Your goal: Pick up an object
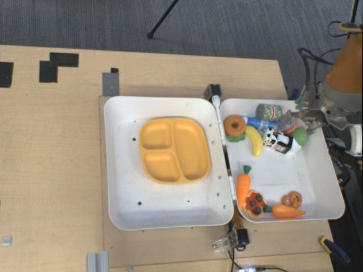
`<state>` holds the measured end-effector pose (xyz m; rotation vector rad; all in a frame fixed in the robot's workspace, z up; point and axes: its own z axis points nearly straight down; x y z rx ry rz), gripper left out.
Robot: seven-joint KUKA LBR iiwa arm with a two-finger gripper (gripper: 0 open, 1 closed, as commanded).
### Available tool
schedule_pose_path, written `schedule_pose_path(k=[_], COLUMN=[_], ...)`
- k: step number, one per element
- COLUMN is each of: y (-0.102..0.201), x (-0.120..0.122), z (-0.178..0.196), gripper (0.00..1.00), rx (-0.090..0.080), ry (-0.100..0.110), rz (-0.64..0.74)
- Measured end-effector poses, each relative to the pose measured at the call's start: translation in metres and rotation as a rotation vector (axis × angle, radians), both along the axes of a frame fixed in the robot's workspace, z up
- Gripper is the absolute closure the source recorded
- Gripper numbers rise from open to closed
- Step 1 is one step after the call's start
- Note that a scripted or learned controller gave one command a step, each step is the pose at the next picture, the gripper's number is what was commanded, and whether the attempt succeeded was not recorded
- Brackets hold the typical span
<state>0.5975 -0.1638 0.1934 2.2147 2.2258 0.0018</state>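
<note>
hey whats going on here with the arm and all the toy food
A robot arm reaches in from the right over the right bin, its gripper low near the far side among a banana, a donut, a can and a black-and-white toy. Nothing is visibly held yet. Two carrots and a few other toys lie near the bin's front edge. The left bin holds a yellow divided plate.

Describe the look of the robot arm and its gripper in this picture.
The arm enters at the right edge: a broad orange band over a grey wrist section. Below it sits the gripper, a small grey metal assembly with a pale, boxy body. Dark cables loop beside the arm. No markings are legible.
</note>
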Motion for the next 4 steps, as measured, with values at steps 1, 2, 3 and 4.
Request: schedule_pose_path(k=[1,2,3,4], y=[0.045,0.072,0.074,0.121], x=[0.049,0.031,0.033,-0.011], z=[-0.095,-0.106,-0.095,0.007], gripper=[0.00,0.00,1.00,1.00], rx=[0.000,-0.002,-0.003,-0.001], ry=[-0.001,-0.005,-0.010,-0.004], rz=[-0.057,0.366,0.368,0.413])
